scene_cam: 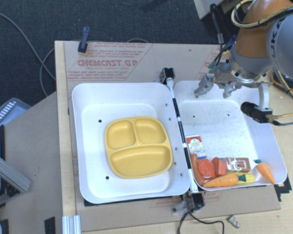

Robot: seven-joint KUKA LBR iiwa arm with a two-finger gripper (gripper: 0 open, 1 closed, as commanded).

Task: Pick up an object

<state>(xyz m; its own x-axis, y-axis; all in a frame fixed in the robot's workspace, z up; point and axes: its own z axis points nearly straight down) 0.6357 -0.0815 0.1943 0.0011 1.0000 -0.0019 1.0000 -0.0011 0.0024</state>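
1. Landmark is the black divider strip (178, 126) between the two white bins. The left bin (85, 130) holds a yellow sectioned plate (137, 146); the right bin (263, 140) holds all the candidate objects.
2. The gripper (216, 87) hangs at the far end of the right bin, right of the divider's top end, with its fingers spread apart and nothing between them.
3. The objects sit bunched at the near end of the right bin: a small carton (195, 145) just beside the divider, a red tomato-like piece (205, 168) just below it, a long carrot (220, 181) along the near wall, a flat snack packet (238, 164) behind that carrot, and a second small carrot (265, 171) furthest from the divider.
4. Step in hand, as I judge it, is the approach — the gripper is well apart from the pile, so it has to travel toward the near end before descending.
5. The best target is probably the small carrot, the most isolated piece. Straddle it across its narrow width.
6. Risk — the items near the divider touch each other and hug the wall, so the fingers may jam or nudge neighbours there.
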